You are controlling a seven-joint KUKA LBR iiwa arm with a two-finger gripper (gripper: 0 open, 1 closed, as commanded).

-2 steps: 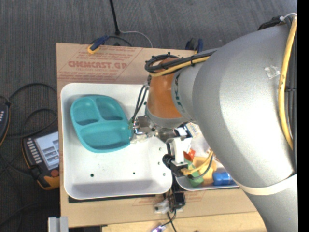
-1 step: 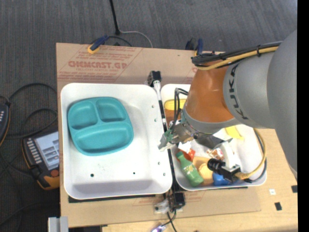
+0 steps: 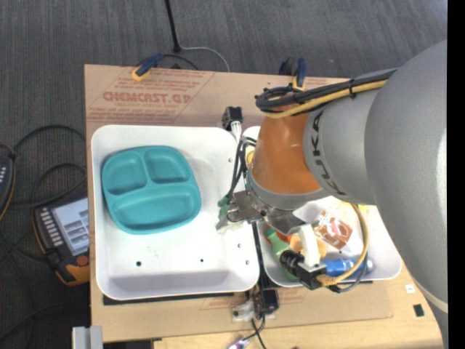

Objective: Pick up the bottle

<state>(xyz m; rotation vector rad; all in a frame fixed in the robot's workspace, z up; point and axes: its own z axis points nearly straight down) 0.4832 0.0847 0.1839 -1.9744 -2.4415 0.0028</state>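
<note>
My gripper (image 3: 231,214) hangs under the orange wrist band, over the divider between the two bins, at the right edge of the left bin (image 3: 156,278). In the right bin (image 3: 389,264), near its front, lies what looks like a clear bottle with a blue part (image 3: 341,267), on its side, well to the right of the gripper. The arm hides most of that bin. I see nothing held in the gripper.
A teal divided plate (image 3: 151,187) lies in the left bin's back left part. In the right bin, a green item (image 3: 279,236) and a white and orange packet (image 3: 334,230) sit beside the bottle. Cables and a handset (image 3: 62,227) lie left of the bench.
</note>
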